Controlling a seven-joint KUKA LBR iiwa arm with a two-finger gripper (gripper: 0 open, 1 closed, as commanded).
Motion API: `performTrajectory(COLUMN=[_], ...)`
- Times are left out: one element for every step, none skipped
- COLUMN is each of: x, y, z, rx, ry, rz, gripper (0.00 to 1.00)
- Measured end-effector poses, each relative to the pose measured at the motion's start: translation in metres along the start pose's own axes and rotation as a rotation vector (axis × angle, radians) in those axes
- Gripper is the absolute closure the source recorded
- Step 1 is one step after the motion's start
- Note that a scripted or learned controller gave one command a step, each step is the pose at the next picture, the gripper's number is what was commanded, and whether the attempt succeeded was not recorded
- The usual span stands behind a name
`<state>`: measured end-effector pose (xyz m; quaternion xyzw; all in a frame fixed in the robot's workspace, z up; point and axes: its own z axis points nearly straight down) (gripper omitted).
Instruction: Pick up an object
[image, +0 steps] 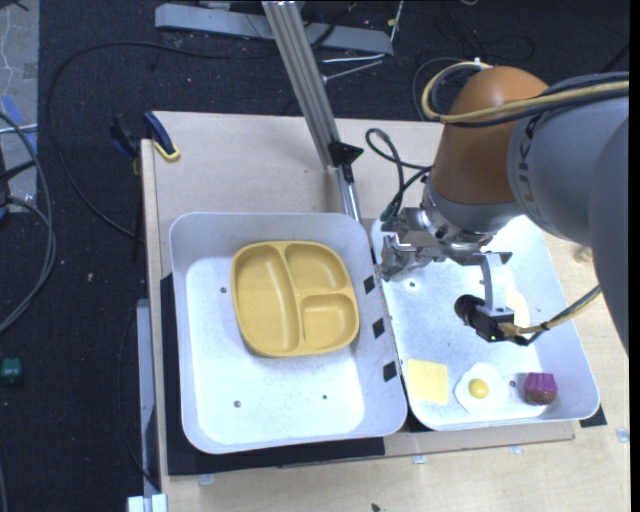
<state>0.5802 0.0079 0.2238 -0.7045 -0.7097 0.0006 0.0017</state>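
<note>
Where speckled, glossy divided yellow tray (295, 298)

Two shallow white bins side by side on wooden bench (250, 160). Left bin (200, 320), right bin (560, 300), rims touching at middle. Black cables (70, 120) trailing over dark floor, left and far. Slanted aluminium strut (305, 85) rising from far side between bins. Blue-yellow clamp (160, 138) on far-left bench corner.

The flat tan wooden bench (250, 165) holds two shallow white plastic bins (200, 330) under and beside the claw (405, 255).
</note>
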Motion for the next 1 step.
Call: performTrajectory(x=[0.0535], y=[-0.0148], z=[0.0087], rx=[0.000], ry=[0.000], rz=[0.000], gripper=[1.00])
